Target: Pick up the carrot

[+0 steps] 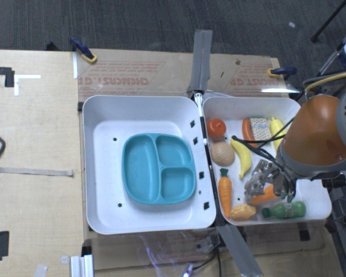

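Note:
The carrot (225, 195) lies in the right bin (318, 208) by its left wall, orange, with its green top pointing to the far side. My gripper (266, 182) hangs low over the bin's near middle, about a hand's width right of that carrot. Directly under the gripper lies a second orange piece (263, 197), partly covered by the metal parts. Whether the gripper touches it is unclear. The arm's orange band (317, 133) hides the bin's right part.
The right bin also holds a tomato (217, 127), a beige round piece (222, 153), a banana (243, 156), a yellow-brown piece (243, 212), a green piece (286, 210) and a striped item (257, 129). A blue divided plate (159, 168) sits in the left bin (98, 154).

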{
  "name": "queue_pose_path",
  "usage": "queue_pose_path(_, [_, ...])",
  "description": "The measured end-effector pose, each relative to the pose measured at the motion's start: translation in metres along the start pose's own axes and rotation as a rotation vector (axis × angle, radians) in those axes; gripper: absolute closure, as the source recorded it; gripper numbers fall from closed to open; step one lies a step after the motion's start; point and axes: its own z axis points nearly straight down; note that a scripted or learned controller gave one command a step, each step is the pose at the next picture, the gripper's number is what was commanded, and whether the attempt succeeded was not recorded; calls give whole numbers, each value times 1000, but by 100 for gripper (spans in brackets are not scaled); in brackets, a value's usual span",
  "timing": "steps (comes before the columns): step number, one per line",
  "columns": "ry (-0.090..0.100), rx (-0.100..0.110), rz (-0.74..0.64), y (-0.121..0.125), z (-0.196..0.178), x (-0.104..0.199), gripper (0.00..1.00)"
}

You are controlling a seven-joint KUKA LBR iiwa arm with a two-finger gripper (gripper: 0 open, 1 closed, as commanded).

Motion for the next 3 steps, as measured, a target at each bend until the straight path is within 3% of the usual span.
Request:
queue_pose_path(1, [-5,0,-3,1,-9,-2,100])
queue_pose_path(2, [-5,0,-3,1,-9,-2,0])
queue_pose_path(3, [-10,-1,-6,2,-19,-5,100])
